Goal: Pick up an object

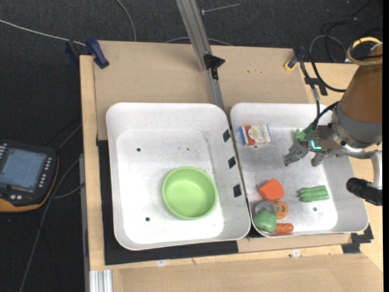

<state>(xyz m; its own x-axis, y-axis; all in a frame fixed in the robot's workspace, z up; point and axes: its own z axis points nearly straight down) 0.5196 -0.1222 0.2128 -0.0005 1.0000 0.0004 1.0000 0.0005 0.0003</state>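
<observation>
My gripper [306,159] hangs over the right bin [285,111], with its two dark fingers spread apart and nothing between them. To its left lies a small red, white and blue carton [254,135]. Below the gripper, a green ridged object [313,193] rests on the bin floor. An orange block [271,190] sits at the bin's lower left, next to a green rounded item [265,221], a small orange ring [282,209] and an orange carrot-like piece [284,228].
The left bin [130,126] holds a light green bowl [189,192]. A metal pole [194,23] slants down to the gap between the bins. Cables and a blue clamp [296,58] lie at the bench's back right; a teach pendant [21,175] lies off the bench at left.
</observation>
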